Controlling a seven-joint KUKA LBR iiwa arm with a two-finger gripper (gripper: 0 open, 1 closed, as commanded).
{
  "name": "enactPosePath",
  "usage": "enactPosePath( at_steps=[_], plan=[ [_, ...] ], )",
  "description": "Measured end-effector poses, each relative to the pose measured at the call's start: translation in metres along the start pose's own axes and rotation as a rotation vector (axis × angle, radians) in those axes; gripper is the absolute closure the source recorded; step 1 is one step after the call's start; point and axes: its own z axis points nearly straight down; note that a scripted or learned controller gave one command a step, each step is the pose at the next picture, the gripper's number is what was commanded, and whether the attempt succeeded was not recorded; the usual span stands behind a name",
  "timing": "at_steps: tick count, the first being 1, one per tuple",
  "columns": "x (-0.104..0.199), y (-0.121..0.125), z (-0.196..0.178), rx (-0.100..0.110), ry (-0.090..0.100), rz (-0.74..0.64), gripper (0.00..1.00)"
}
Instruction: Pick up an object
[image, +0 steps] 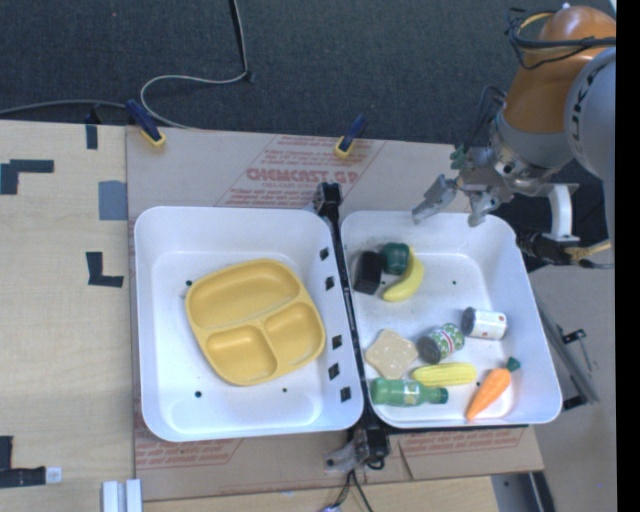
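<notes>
Two white bins side by side on the bench. In the left bin (160, 300), one yellow plate (256, 320) with three sections, close to the middle.

Nine small things in the right bin (530, 300). Near its far left corner: a banana (405, 282), a green thing (396, 256) touching the banana's far end, and a black thing (368, 272) just beside both, close to the left edge. Near the middle: a tan cracker (390, 352), a grey and green can (442, 342) and a small white bottle (487, 323), the bottle closest to the right edge. Along the near edge: a green bottle (405, 393) lying flat, a yellow corn (444, 375) just behind it, and an orange carrot (487, 392) by the near right corner.

Up over the far edge of the right bin: the gripper (455, 210). Fingers (428, 208) spread apart, with nothing between them. Holds nothing. Touches none of the small things.

Closest to the fingers: the green thing and the banana, down in the bin and toward the near side from them. Farthest from the fingers: the carrot and the green bottle, well apart from them at the near edge.
</notes>
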Motion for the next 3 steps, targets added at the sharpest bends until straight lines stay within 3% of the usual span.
enactPosePath(
  at_steps=[1,2,3],
  plan=[
    [0.034,0.005,0.077,0.002,0.001,0.000,0.00],
    [0.029,0.005,0.132,-0.013,-0.001,0.001,0.00],
    [0.012,0.019,0.143,-0.020,0.000,0.000,0.00]
  ],
)
